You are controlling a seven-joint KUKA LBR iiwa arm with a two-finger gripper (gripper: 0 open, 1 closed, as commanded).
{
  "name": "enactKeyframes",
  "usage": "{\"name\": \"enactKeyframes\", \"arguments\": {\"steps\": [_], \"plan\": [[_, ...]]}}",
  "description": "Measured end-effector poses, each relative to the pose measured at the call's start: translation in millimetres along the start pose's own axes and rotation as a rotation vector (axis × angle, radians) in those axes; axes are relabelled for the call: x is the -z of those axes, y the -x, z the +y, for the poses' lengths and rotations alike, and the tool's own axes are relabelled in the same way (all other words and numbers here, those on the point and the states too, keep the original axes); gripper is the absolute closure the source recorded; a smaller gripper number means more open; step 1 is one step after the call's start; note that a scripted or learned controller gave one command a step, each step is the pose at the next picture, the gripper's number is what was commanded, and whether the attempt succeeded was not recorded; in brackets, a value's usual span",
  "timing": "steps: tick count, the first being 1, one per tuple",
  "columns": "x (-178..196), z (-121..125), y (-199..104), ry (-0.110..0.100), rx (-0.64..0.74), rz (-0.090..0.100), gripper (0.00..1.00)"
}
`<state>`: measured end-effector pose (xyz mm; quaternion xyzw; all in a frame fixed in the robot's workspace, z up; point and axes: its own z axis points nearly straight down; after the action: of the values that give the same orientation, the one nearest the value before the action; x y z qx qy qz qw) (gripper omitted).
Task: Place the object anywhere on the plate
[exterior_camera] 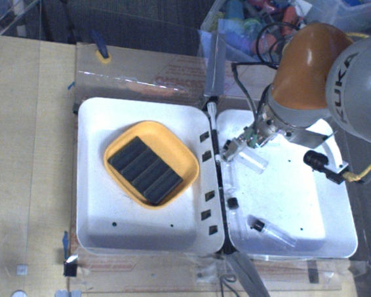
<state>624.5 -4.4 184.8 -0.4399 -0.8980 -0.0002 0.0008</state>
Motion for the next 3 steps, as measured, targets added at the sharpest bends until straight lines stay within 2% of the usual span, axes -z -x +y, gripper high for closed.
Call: {"name": "enactKeyframes", "arguments": {"steps": [1,2,3], "plan": [[9.9,31.4,10.7,0.004,0.140,-0.005,1.00],[0.2,19.6,-6.3,0.001,0.265,-0.001,1.00],[0.0,17.3,-64.1,0.001,0.339,-0.001,1.00]]}}
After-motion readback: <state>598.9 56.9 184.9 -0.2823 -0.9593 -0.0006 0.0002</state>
